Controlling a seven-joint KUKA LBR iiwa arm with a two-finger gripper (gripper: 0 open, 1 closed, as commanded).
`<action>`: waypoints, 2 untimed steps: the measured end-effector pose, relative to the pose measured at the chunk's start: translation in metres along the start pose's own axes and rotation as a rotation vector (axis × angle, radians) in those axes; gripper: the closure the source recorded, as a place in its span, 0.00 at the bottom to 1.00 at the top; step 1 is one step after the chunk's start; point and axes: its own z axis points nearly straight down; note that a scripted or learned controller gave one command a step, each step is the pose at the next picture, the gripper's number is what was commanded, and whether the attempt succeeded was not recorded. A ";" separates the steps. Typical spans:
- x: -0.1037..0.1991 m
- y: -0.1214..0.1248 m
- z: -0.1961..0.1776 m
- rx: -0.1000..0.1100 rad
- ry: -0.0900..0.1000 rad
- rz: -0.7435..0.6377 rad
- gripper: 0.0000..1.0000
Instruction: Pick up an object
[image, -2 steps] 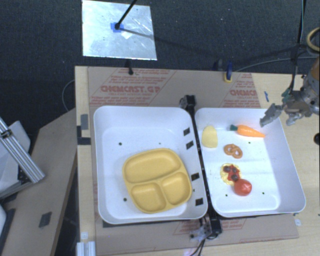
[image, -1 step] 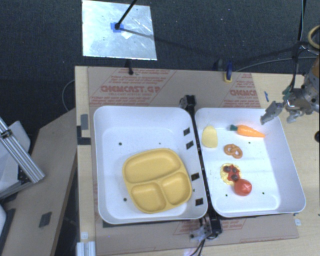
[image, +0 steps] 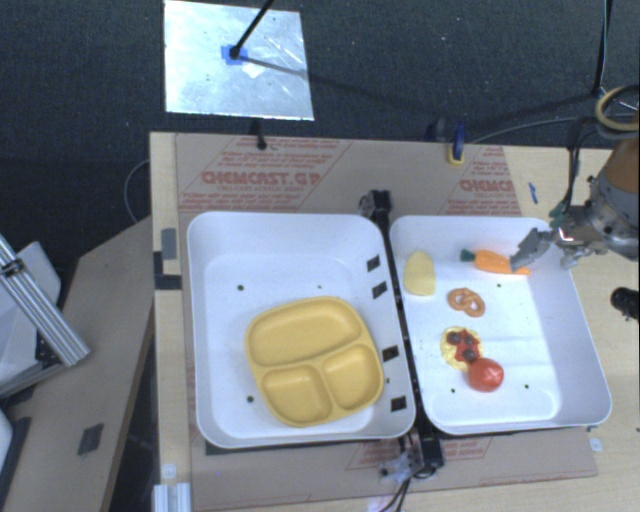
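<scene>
- Step: approach, nothing picked yet. Your gripper (image: 545, 250) hangs over the right bin (image: 580, 330) at its far right, fingers spread, empty.
- Nearest obj: toy carrot (image: 490, 262), just beside one fingertip.
- Next: you'd prob. need to centre over the carrot, drop, clamp.

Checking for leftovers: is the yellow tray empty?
Empty: all three compartments of the yellow tray show bare yellow plastic in the left bin.

single fixed camera above bench (image: 120, 300), angled down, both white bins (image: 300, 235) fully framed.
</scene>
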 end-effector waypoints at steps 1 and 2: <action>-0.003 -0.001 0.061 0.000 0.000 0.000 0.00; -0.004 -0.003 0.103 -0.001 0.000 0.000 0.00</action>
